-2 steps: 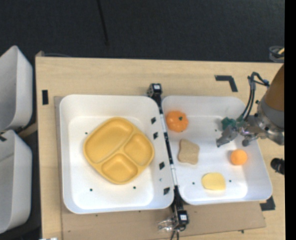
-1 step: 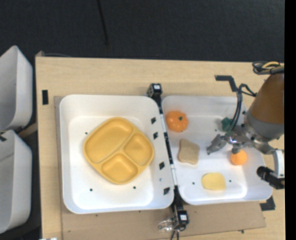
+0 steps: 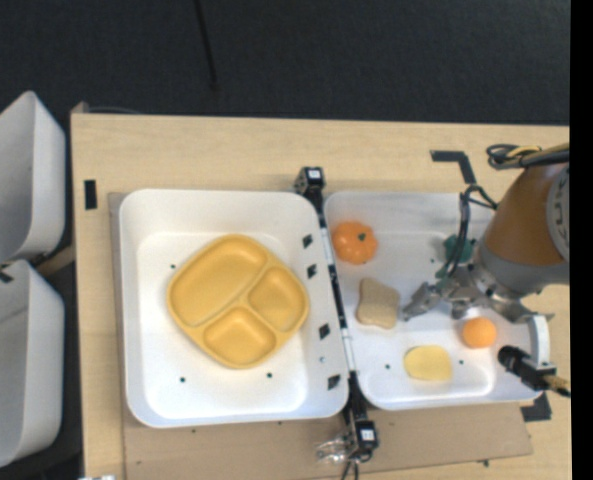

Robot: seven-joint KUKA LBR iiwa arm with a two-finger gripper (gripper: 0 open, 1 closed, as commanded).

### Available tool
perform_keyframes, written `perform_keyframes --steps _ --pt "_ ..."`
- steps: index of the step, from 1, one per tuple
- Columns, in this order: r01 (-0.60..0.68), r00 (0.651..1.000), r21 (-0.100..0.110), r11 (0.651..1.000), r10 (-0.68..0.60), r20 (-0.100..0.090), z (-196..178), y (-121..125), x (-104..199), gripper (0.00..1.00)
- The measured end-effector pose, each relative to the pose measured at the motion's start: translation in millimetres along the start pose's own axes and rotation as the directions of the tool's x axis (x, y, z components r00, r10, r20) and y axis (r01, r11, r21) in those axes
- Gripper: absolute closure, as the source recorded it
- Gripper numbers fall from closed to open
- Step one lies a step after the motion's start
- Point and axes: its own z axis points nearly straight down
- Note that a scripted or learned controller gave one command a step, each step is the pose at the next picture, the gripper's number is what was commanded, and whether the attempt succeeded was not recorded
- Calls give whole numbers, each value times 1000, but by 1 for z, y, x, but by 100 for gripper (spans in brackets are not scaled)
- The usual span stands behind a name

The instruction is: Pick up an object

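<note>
The right bin (image 3: 406, 213) holds an orange tomato-like fruit with a green stem (image 3: 354, 242), a tan slice of bread (image 3: 378, 303), a pale yellow oval piece (image 3: 428, 363) and a small orange ball (image 3: 479, 332). My gripper (image 3: 423, 301) hangs over the bin's middle, just right of the bread and left of the orange ball. Its fingers point left toward the bread, and nothing shows between them.
The left bin (image 3: 146, 368) carries a yellow divided plate (image 3: 238, 299) with three compartments. White bulky shapes (image 3: 11, 268) stand off the bench at the far left. Cables and black brackets (image 3: 456, 160) lie behind the right bin.
</note>
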Motion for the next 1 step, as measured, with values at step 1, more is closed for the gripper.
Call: perform_keyframes --steps 1 --pt "-5 1000 -5 1000 5 -2 -12 1 0 100"
